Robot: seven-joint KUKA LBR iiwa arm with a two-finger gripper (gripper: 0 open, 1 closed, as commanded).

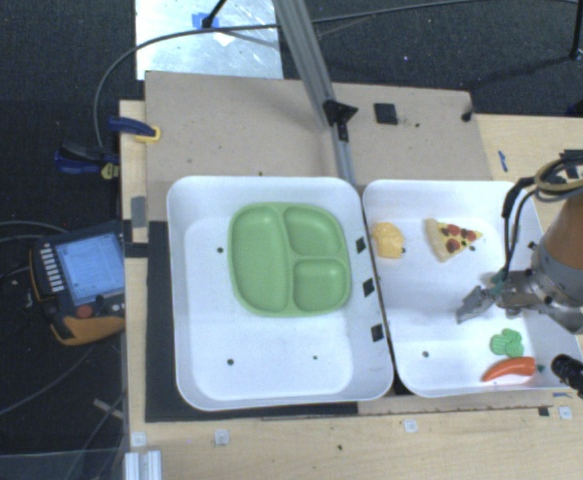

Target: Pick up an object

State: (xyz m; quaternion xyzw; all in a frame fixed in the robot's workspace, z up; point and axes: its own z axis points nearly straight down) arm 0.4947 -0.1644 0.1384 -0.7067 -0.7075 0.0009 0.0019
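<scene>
The right bin holds a yellow bun-like piece at its far left, a pizza slice near the back, a green leafy piece and an orange-red carrot-like piece at the front right. My gripper hangs low over the right bin's middle, just up and left of the green piece and below the pizza slice. Nothing is visibly held in it. The arm's orange band rises behind it at the right edge.
The left bin holds a green divided plate. A grey pole slants down to the bins' shared back edge. Cables, a clamp and a teach pendant lie left of the bench.
</scene>
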